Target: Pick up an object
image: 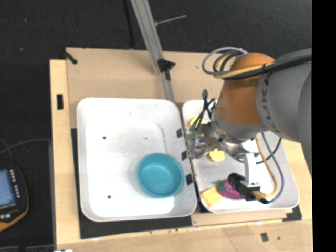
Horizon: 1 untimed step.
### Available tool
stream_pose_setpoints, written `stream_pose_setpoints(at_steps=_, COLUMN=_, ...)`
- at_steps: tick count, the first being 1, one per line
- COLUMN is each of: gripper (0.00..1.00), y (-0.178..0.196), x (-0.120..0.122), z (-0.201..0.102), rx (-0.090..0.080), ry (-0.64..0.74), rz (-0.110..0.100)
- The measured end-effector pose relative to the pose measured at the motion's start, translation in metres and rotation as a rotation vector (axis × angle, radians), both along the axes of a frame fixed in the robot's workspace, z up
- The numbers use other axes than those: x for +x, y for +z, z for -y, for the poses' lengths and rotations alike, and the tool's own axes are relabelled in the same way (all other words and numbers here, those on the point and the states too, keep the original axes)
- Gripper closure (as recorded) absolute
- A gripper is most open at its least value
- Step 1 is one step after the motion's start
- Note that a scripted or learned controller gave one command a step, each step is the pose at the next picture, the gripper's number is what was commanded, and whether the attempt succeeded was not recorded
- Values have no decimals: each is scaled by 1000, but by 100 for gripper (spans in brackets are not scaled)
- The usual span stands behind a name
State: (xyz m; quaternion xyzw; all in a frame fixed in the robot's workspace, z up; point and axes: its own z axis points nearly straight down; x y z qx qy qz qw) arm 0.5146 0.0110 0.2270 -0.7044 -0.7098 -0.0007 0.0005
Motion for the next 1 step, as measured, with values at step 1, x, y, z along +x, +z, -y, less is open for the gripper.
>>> stream_pose_setpoints(at_steps=1, gripper=100, y=12, x=4, z=-50, rx=0, ry=1, rz=1)
